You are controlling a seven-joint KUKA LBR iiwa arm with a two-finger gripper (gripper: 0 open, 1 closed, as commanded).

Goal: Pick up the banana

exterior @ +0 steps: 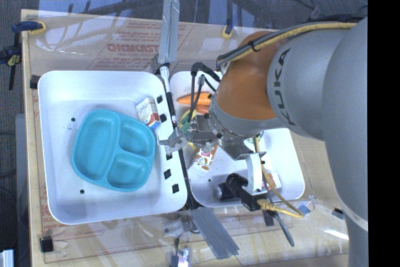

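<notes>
Two white bins [56, 153], one blue tray [114, 149], one carton [147, 112] — claw [187, 134] state unclear

Two shallow white bins sit side by side on the bench: the left bin [56, 134] and the right bin [290, 166]. The left bin holds one blue divided plate [114, 149] and one small carton [147, 112] near its far right corner. In the right bin, one orange item [187, 99] shows by the far edge and one small printed packet [204, 158] near the left wall; the arm hides the rest.
</notes>
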